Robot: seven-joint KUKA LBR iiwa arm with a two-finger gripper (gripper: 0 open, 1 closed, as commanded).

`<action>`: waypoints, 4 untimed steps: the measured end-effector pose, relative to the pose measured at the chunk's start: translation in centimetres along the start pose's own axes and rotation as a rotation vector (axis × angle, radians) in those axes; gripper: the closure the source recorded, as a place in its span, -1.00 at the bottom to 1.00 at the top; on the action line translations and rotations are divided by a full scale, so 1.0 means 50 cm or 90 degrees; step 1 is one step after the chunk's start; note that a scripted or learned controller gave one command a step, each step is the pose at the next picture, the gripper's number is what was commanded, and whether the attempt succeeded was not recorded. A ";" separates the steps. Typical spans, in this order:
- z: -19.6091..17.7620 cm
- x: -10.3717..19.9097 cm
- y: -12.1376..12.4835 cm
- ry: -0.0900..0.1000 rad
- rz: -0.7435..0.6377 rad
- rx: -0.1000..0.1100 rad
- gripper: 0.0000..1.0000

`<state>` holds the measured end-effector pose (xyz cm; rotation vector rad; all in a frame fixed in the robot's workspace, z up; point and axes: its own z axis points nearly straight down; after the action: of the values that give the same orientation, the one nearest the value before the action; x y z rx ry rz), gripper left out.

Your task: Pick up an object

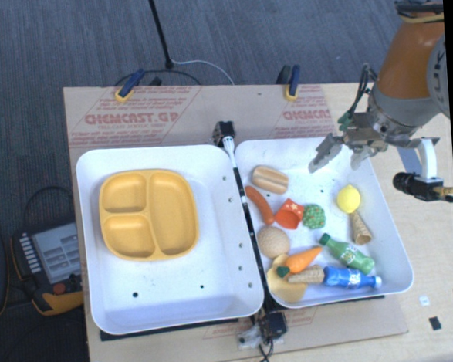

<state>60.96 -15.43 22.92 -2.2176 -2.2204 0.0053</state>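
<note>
Toy food filled the right bin, and nothing had been lifted out of it. The gripper hung over the bin's far end, its two fingers spread apart with only bare white floor showing between them. Above it, the arm came in from the right, orange band plain to see.

Closest to those fingers sat the hot dog bun, down and to the left, apart from the gripper. A lemon lay below the gripper, just above an ice cream cone lying on its side. In the middle, a red pepper piece touched a broccoli floret, and a red sausage ran along the left wall. Lower down were a tan bread roll, a carrot, a green bottle and a blue bottle, all crowded together near the front wall.

Over in the left bin, a yellow divided plate lay flat by itself. Both bins rested on the counter, with two clamps at its far edge.
</note>
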 end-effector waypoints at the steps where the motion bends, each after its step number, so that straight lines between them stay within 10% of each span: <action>1: 0.263 0.080 -0.043 0.000 -0.074 -0.001 -1.00; 2: 0.245 0.080 -0.041 0.000 -0.073 -0.001 1.00; 3: 0.246 0.080 -0.041 0.000 -0.073 -0.001 -1.00; 4: 0.273 0.103 -0.142 -0.007 -0.037 -0.025 -1.00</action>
<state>53.82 -10.27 9.31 -2.1762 -2.3094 -0.0264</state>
